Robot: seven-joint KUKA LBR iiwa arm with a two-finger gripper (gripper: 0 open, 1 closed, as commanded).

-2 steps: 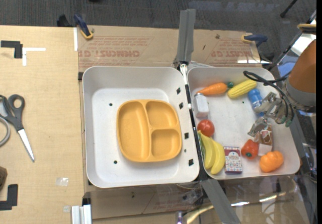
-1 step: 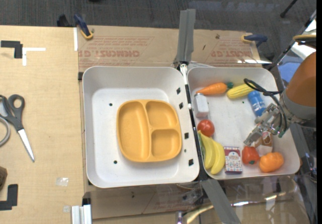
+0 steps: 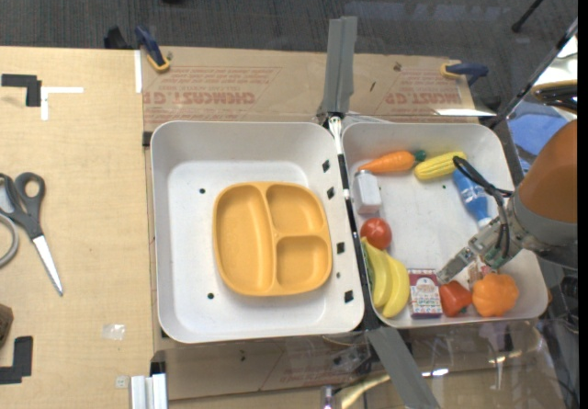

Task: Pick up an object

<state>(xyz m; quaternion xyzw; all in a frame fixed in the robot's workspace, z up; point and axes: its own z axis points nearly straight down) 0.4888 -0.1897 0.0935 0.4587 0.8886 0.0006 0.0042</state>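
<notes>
two white bins side by side on a cardboard-covered bench: left bin (image 3: 175, 242), right bin (image 3: 418, 214).

left bin: one yellow three-compartment tray (image 3: 272, 238), lying flat at centre.

right bin, nine items:
- one carrot (image 3: 390, 162), at 11 o'clock, lying sideways.
- one corn cob (image 3: 439, 164), at 12 o'clock, just beside the carrot's green end.
- one blue bottle (image 3: 473, 198), at 2 o'clock, a black cable lying across it.
- one small white block (image 3: 368, 191), at 10 o'clock against the left wall.
- one tomato (image 3: 376, 232), at 9 o'clock, round and red.
- one banana bunch (image 3: 389, 278), at 7 o'clock, curved, touching the tomato.
- one small red-and-white box (image 3: 424, 293), at 6 o'clock, beside the bananas.
- one red pepper (image 3: 455, 298), at 5 o'clock, glossy, wedged between the box and the orange.
- one orange (image 3: 496, 294), at 4 o'clock, round, near the right wall.

off the bins: one pair of scissors (image 3: 35, 228) on the bench at far left.

arm: enters from 3 o'clock, orange band at the edge, wrist angled down and leftward. gripper (image 3: 462, 264) sits low, just above the red pepper and beside the orange. whether its fingers are released or clenched, i cannot tell; nothing is seen between them.
</notes>
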